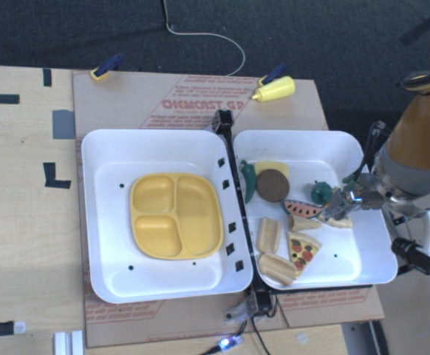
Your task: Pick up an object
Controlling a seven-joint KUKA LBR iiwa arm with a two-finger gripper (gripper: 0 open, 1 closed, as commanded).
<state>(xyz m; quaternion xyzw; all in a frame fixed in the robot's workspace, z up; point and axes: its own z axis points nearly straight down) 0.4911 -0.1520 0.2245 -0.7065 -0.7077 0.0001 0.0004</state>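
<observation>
The right bin (348, 148) holds several toy foods: a brown round cookie (272, 185) on a yellow slab, a green piece (247, 180) beside it, a watermelon slice (304, 209), a pizza slice (302, 251), two tan bread pieces (267, 235) (277, 268) and a small teal object (321, 192). My gripper (338, 205) reaches in from the right and sits low over the bin's right part, just right of the watermelon slice and below the teal object. A pale flat piece (340, 222) lies right under it.
In the left bin (100, 198) lies a yellow divided plate (176, 215). A black divider (233, 191) separates the bins. Behind them on the cardboard sit a yellow clamp (275, 89) and another clamp (106, 66). A white cable (215, 39) loops at the back.
</observation>
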